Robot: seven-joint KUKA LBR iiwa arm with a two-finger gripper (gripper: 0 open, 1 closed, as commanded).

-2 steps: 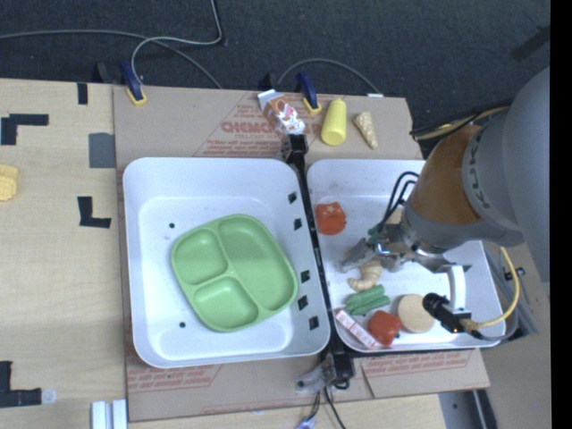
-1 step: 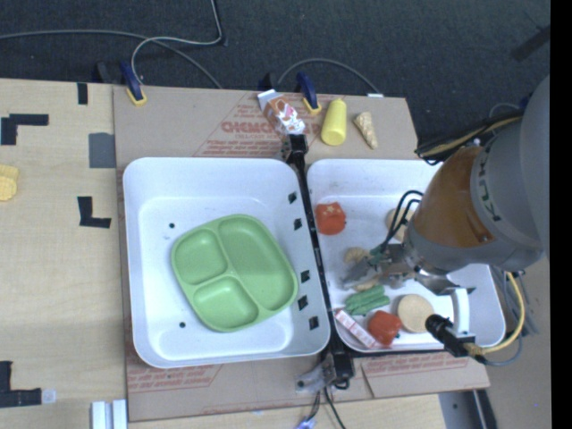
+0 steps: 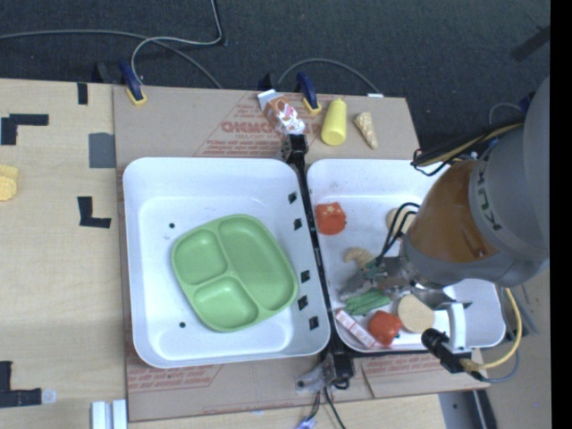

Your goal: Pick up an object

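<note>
Green pod-like piece point(image 3: 365, 303) in right bin point(image 3: 357, 179), just above red ball point(image 3: 385, 326) — probably light, stiff plastic, slick; pinch across its narrow width. Gripper point(image 3: 380, 280) low over it — fingers' state can't tell.

Even, soft overhead light, faint shadows, mild glare on white bins point(image 3: 143, 186), slightly blurry.

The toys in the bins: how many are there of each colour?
Counting what I can make out; a few in the right bin are partly hidden by the arm.
Green: 2, the plate and a long green piece
Red: 2, the tomato and a red ball
Tan: 2, a small lump and a round disc
Total: 6
</note>
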